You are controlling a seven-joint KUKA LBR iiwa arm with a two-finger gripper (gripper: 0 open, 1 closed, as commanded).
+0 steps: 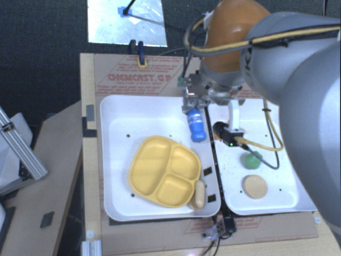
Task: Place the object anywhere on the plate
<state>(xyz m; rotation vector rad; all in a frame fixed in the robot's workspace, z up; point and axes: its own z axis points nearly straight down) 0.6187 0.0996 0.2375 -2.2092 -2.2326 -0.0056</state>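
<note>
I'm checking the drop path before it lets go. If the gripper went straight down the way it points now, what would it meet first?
The gripper holds a blue bottle pointing downward. Below looks like bare floor of the left bin, beside the yellow plate, probably not on it. Depth is uncertain from this slanted view.

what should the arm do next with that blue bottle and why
Probably carry it down-left, then release. The blue bottle hangs from the gripper over the left bin, just beyond the yellow divided plate's far edge, not yet over its compartments.
</note>
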